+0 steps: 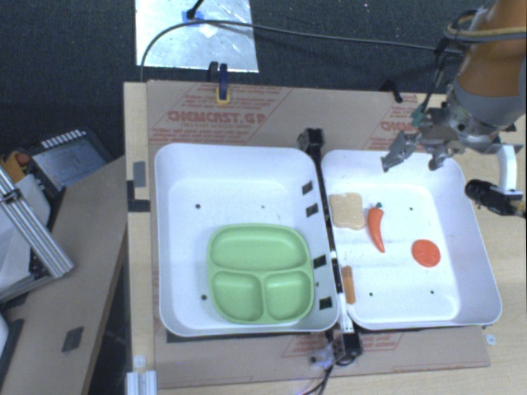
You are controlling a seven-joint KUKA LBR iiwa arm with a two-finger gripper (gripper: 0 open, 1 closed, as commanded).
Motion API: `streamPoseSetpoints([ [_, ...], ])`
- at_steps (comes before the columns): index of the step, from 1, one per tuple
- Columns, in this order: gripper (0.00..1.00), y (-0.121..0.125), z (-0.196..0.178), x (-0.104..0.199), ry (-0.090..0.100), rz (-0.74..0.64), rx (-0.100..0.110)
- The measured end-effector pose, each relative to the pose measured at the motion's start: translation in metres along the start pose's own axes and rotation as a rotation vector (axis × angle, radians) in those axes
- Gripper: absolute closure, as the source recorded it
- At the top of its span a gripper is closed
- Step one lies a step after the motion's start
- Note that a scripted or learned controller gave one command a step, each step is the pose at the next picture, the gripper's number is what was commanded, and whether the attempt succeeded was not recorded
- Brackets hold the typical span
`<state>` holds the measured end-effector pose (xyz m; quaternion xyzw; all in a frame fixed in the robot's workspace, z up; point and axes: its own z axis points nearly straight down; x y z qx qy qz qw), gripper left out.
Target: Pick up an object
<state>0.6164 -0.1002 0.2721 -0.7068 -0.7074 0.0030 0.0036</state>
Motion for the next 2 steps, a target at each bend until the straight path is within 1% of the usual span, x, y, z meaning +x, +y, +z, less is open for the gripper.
streamPoseSetpoints([
  [1,0.00,0.002,-0.006,0.000,-0.001,-0.002,-0.011],
  [2,0.00,-0.006,0.047,-0.006,-0.001,0.000,-0.006],
])
